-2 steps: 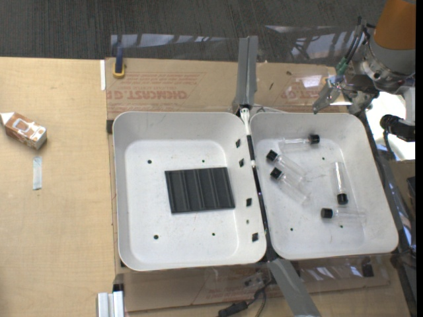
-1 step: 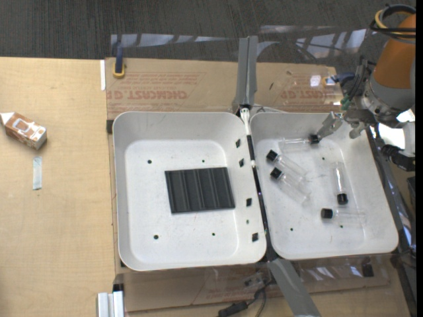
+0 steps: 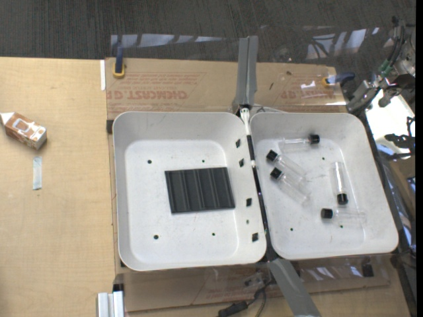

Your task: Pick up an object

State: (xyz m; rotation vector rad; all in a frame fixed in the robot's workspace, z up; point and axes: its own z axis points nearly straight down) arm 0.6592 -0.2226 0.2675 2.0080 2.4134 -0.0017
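How the jaws stand I cannot tell from here.

The things to be picked lie in the right-hand shallow white plastic bin [image 3: 370,150]: a scatter of clear plastic vials with black caps. One vial [image 3: 297,142] lies near the bin's far side, its cap pointing right. Two more [image 3: 285,164] [image 3: 291,182] lie side by side just left of the middle, slanted, caps toward the divider between the bins. A fourth [image 3: 340,180] lies roughly lengthways toward the right, cap at its near end. A fifth [image 3: 344,216] lies close by it near the front, cap to the left.

The left-hand shallow white plastic bin [image 3: 132,144] touches the right one along their shared edge. In its middle sits a dark grey ribbed rectangular mat [image 3: 199,190], lying flat.

Both bins rest on a brown cardboard sheet with red print [image 3: 158,88], and a grey metal bar [image 3: 248,71] runs back from the seam between them. To the left, on the pale wooden tabletop [image 3: 53,243], a small orange and white carton [image 3: 25,131] lies well apart from the bins, with a thin pale strip [image 3: 37,174] nearby. A tangle of cables [image 3: 390,74] sits beyond the right bin's far corner.
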